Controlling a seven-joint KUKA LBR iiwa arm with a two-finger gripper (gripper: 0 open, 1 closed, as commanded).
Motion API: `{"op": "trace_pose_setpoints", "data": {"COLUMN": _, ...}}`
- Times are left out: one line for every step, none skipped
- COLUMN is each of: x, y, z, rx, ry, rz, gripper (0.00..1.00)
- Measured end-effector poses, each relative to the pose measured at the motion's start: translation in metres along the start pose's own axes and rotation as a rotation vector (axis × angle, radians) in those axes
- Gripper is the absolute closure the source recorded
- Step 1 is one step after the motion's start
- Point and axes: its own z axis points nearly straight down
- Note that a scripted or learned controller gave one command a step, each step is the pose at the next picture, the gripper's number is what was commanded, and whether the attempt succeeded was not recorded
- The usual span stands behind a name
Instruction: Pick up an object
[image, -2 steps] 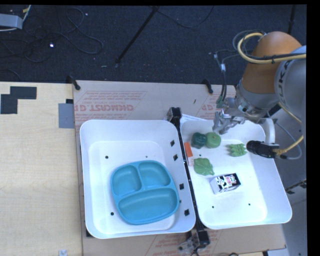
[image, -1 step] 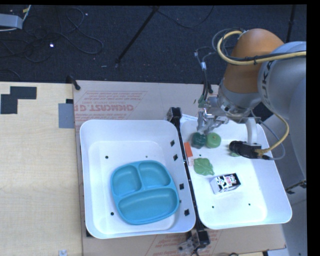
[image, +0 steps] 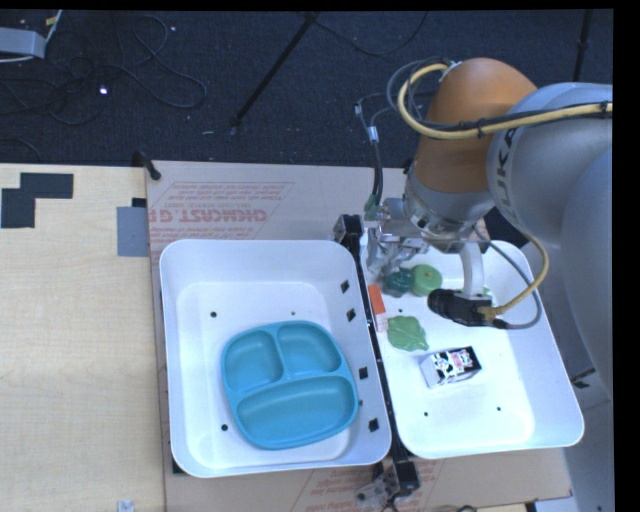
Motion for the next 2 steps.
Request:
{"op": "trace_pose_setpoints", "data": {"x": 0.045, "y": -0.015, "z": -0.004, "rx": 0.001, "ry": 0.0, "rz": 0.0, "gripper": 1.0}}
{"op": "trace_pose_setpoints", "data": {"x": 0.09, "y": -0.028, "z": -0.007, "rx": 0.002, "ry": -0.001, "rz": 0.0, "gripper": 1.0}}
